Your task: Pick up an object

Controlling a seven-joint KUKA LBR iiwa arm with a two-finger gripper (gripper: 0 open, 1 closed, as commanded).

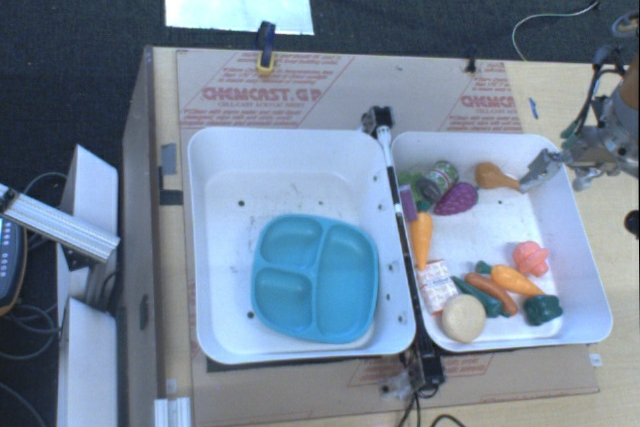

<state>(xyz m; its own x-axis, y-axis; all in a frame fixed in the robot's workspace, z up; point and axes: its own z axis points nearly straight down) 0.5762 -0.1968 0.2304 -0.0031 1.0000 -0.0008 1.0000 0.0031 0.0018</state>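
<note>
My tool (548, 165) sits over the far right corner of the right bin (580, 215), low near the rim — can't tell its state from this angle, nothing visibly in it. Closest item to it is the tan drumstick (492, 177), just beside it, inside the right bin. Next to that: purple grapes (456, 199) and a can (438, 183). Carrot (423, 237) along the divider side. Near edge holds a round cream piece (463, 318) — pink item (531, 258) close by. Blue divided plate (315, 278) lies in the left bin (215, 215).
</note>
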